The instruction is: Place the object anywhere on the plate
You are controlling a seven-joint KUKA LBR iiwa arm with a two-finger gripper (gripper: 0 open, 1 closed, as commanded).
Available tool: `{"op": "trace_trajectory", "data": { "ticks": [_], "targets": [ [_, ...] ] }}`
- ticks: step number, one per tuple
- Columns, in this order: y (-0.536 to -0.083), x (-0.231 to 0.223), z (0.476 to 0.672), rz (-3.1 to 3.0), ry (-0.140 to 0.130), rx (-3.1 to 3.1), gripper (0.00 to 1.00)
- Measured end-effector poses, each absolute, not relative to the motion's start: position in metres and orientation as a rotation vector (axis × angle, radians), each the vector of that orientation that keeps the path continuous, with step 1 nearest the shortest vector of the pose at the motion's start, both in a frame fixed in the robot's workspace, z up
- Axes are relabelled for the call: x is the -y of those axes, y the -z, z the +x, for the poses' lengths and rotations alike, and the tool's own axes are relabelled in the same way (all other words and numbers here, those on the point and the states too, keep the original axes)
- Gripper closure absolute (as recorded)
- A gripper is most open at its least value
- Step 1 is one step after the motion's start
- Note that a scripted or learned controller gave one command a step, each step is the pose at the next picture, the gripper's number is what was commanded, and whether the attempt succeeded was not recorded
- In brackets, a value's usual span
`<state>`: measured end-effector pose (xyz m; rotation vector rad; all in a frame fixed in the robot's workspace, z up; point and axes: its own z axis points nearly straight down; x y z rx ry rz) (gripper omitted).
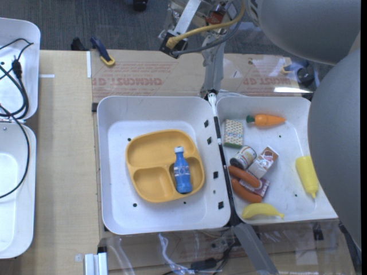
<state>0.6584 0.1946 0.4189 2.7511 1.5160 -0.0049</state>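
The counter (pixel 63 153) is pale wood, and a sheet of brown cardboard (pixel 143 76) with red letters lies on it. Behind it is a grey floor (pixel 86 10) with black chair wheels (pixel 140 3) on it. On the far left sit white trays (pixel 14 199) with black cables (pixel 17 90) in them. A small blue and yellow tool (pixel 101 51) lies on the cardboard. There are two white bins side by side, the left bin (pixel 112 211) and the right bin (pixel 289 202). The big grey arm (pixel 309 16) comes in from the right. Its jaws hang up at the back, over the spot where the two bins meet, and I cannot tell if they are open or closed. The one blue bottle (pixel 182 173) lies flat on the one yellow plate (pixel 149 150) in the left bin, toward the plate's right side, with its white cap pointing to the back. It is well apart from the jaws, nearer the front. In the right bin I count one carrot (pixel 266 120), one small box (pixel 233 133), one can (pixel 245 156), one little carton (pixel 264 161), two sausages (pixel 245 176), one banana (pixel 262 212) and one more long yellow thing (pixel 307 175) that I cannot name.
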Motion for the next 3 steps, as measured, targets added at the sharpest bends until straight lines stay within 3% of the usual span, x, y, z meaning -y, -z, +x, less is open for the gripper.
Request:
{"op": "trace_trajectory", "data": {
  "ticks": [1,2,3],
  "targets": [
    [-0.440,-0.228,0.660,2.745,0.006,-1.526,0.00],
    [-0.440,-0.229,0.659,2.747,0.007,-1.523,0.00],
    [-0.441,-0.229,0.620,2.772,0.008,-1.480,0.00]
  ]
}}
